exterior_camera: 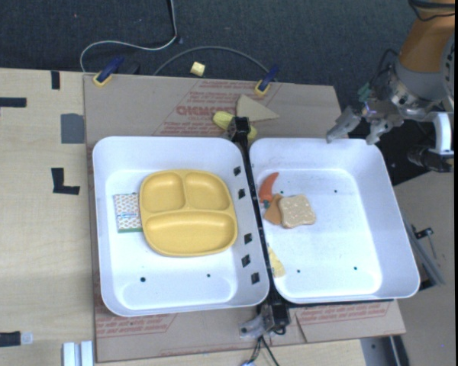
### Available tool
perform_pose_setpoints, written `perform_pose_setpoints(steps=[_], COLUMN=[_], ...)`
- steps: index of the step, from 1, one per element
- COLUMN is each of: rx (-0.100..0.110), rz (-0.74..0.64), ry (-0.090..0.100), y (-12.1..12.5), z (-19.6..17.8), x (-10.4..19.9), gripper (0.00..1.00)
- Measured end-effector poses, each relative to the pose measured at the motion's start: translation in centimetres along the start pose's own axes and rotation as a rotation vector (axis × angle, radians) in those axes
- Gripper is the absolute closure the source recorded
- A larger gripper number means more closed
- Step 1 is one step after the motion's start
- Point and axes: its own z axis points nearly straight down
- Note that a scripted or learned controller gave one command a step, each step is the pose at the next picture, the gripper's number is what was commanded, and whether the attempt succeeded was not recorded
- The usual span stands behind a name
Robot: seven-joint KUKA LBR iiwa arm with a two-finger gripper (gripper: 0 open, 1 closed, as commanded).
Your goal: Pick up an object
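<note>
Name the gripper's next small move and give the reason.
Probably swing left and down over the right bin. The gripper, fingers spread and holding nothing, hangs over that bin's far right corner, while the toast slice and the orange piece beside it lie near the divider.

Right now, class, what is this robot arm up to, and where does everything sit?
The gripper hangs over the back right corner of the right bin, fingers spread, holding nothing. A slice of toy bread and an orange-red piece lie near that bin's left side. The left bin holds a yellow divided plate and a small patterned sponge. Nothing has been picked up yet.
</note>
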Motion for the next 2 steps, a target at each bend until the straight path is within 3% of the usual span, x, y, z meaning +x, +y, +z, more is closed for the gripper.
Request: perform_pose_setpoints(steps=[1, 2], rx=[0.011, -0.021], rz=[-0.005, 0.002], ry=[0.004, -0.001], y=[0.3, -1.9], z=[13.6, 14.6], x=[6.9, 8.4], gripper=[0.0, 0.0])
